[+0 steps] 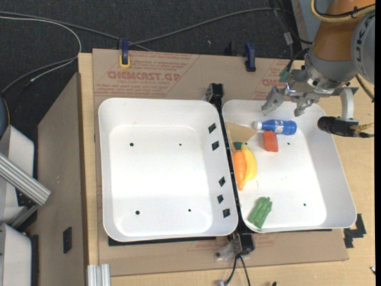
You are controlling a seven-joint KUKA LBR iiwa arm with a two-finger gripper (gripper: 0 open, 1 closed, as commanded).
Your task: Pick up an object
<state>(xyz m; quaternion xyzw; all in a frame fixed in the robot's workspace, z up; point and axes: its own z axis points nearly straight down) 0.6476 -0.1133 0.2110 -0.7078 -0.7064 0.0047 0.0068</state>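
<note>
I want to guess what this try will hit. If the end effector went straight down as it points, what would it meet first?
Probably the blue bottle, lying just below the open end effector in the right bin; depth is unclear, so it could miss.

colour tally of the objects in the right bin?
Right bin, objects by colour:
Blue: 1, bottle
Red: 1, block
Orange: 1, carrot-like piece
Yellow: 1, banana-like piece
Green: 1, piece near the front rim
Total: 5
</note>
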